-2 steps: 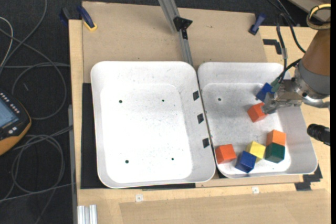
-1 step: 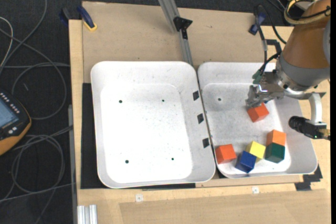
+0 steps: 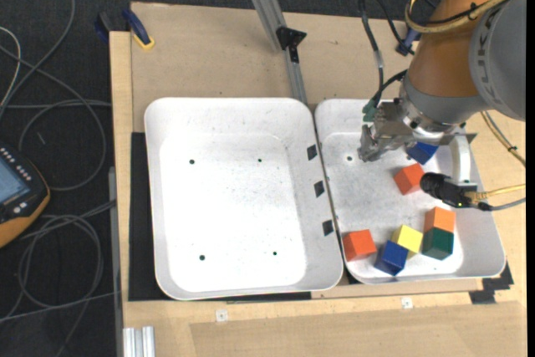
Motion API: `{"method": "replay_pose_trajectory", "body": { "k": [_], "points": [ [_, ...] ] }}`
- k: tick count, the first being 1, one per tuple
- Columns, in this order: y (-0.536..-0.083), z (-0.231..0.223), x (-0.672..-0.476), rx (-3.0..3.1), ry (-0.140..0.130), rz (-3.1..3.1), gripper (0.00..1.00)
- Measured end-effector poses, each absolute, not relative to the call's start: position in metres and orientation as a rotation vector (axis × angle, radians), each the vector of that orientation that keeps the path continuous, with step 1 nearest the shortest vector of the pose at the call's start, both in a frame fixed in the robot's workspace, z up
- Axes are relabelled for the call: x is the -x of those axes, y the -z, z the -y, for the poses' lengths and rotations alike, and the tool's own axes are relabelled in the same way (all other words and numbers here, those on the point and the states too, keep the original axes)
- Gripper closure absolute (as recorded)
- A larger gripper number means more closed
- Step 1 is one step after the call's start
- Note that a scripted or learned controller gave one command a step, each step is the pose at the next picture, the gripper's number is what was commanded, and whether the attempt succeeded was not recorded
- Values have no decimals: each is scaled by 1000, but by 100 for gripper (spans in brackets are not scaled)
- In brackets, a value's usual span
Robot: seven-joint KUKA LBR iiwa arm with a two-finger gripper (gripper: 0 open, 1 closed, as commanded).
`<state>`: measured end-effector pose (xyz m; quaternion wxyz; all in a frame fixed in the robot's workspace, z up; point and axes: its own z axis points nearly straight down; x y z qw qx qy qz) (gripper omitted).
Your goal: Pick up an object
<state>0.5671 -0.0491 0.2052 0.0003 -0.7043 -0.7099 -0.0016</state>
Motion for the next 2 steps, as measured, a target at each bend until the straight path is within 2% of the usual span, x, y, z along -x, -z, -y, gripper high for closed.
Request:
{"method": "replay_pose_trajectory", "body": {
  "k": [2],
  "points": [
    [-221, -55, -583, 2212, 5, 2230, 100]
  ]
}}
